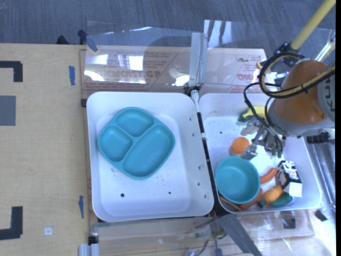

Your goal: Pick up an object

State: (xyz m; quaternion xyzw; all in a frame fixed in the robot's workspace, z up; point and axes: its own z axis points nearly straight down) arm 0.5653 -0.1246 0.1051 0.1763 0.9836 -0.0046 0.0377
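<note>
step: approach, nothing held | gripper low in right bin, fingers slightly spread, pinching nothing | target: orange ball just left of fingertips, teal bowl near below | next: shift left over ball, descend, close | left bin: teal divided plate

The arm hides part of a yellow object in the right bin.
</note>
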